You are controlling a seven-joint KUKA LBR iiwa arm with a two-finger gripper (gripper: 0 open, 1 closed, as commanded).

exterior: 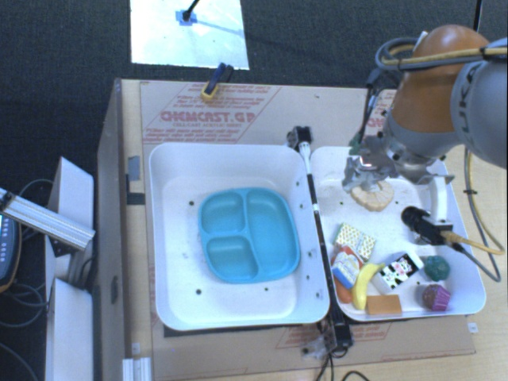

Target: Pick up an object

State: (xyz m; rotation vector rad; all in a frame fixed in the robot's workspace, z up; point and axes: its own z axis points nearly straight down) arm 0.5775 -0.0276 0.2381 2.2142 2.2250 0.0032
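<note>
- We see the bench (119,236) carrying two white bins; we take the blue tray (247,234) as our landmark.
- The left bin (178,292) holds that three-compartment tray near its middle.
- The right bin (464,288) lies just right of the tray, across the divider rail.
- The arm (444,86), grey and orange, reaches in above and right of the tray.
- Its claw (363,173) sits low over the right bin's far part, up and right of the tray; we cannot tell how far it is open, nor whether it grips anything.
- A tan bread-like piece (375,198) lies directly under the claw, seemingly touching it.
- Right of the tray's near edge lie a yellow banana (363,283), an orange block (385,305), a black-and-white box (399,269), a checkered packet (355,240), a teal ball (436,268) and a purple cupcake (435,296).
</note>
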